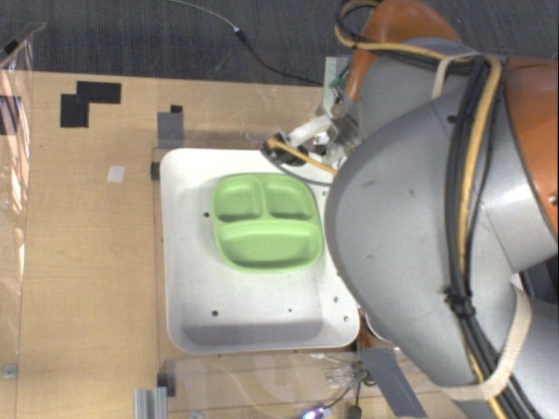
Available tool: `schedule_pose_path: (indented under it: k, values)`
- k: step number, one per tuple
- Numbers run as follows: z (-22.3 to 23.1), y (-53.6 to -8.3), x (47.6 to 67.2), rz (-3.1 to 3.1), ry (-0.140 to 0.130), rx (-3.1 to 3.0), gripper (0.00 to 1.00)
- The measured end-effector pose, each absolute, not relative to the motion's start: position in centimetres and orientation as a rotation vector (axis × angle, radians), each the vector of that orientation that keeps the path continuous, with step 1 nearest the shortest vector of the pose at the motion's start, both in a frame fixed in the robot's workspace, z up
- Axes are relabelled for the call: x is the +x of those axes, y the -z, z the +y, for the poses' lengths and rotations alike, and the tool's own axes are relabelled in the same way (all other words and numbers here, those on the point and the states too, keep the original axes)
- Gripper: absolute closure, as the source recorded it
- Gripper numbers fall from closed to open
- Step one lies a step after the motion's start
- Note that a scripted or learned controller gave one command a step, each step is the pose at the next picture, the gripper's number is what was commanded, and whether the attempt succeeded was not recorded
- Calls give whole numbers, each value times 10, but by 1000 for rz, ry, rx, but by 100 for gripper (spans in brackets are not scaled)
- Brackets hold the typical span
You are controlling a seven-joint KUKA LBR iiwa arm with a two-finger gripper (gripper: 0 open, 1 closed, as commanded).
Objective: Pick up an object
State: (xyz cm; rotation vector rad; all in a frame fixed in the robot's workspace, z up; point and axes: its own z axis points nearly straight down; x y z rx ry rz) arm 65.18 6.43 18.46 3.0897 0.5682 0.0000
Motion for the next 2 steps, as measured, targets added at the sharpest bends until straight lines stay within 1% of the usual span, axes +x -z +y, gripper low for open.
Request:
schedule_pose_path:
  k: [1,2]
  values:
    - [-37,-405,662,341,-5,3123,0]
    - [-127,-332,625,502,0,3101,0]
